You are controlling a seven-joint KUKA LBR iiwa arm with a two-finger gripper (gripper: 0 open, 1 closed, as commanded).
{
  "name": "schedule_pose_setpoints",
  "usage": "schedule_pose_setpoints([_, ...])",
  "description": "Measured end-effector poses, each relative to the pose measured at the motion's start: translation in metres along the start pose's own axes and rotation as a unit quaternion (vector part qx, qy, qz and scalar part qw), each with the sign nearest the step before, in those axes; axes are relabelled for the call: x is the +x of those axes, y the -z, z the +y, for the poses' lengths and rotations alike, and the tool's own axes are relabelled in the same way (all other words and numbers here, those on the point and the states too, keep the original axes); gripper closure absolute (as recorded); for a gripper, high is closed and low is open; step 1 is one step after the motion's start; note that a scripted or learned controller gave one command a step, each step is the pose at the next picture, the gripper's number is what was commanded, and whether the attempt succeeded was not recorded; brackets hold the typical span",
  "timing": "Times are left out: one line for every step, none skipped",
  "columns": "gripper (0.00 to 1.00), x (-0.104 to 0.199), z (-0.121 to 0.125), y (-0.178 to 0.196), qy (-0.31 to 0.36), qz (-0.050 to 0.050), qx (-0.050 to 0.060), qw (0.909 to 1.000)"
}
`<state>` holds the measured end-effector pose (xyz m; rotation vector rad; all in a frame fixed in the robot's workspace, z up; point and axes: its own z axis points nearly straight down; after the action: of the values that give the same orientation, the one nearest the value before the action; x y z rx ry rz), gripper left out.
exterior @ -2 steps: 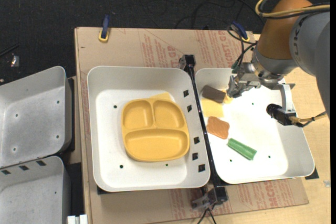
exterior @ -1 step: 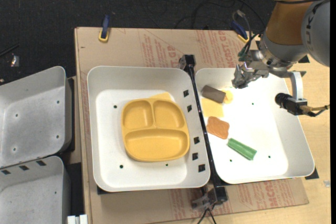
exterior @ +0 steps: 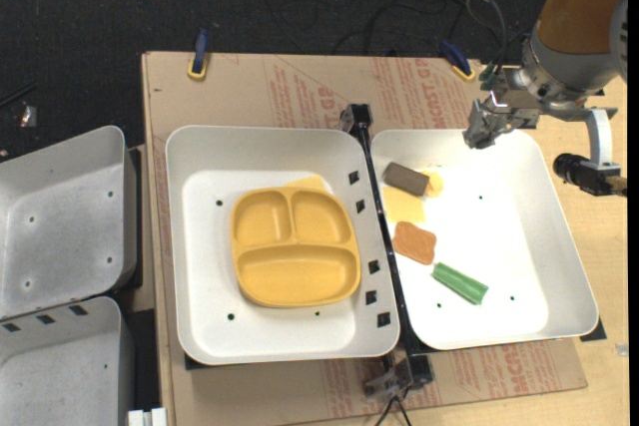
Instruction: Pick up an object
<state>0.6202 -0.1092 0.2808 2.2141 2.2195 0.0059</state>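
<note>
The right bin (exterior: 519,244) holds a brown block (exterior: 405,178), a flat yellow piece (exterior: 403,206), an orange-brown slab (exterior: 414,241) and a green stick (exterior: 459,282), all on its left side. My gripper (exterior: 482,135) hangs over the bin's far edge, well to the right of the brown block and apart from every object. Nothing shows between its fingers. The left bin (exterior: 200,214) holds a yellow divided tray (exterior: 296,247).
A black divider with clips (exterior: 374,224) runs between the two bins. Blue-and-yellow clamps (exterior: 199,55) (exterior: 457,60) hold the cardboard base at the back. Grey metal trays (exterior: 60,214) lie off the bench to the left. Cables trail behind.
</note>
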Motion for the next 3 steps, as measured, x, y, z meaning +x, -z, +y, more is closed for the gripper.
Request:
schedule_pose_setpoints([1.0, 0.046, -0.026, -0.009, 0.002, 0.002, 0.005, 1.0])
schedule_pose_setpoints([1.0, 0.091, -0.033, -0.012, 0.002, 0.001, 0.005, 1.0])
schedule_pose_setpoints([1.0, 0.138, -0.053, -0.031, 0.002, 0.002, 0.006, 1.0])
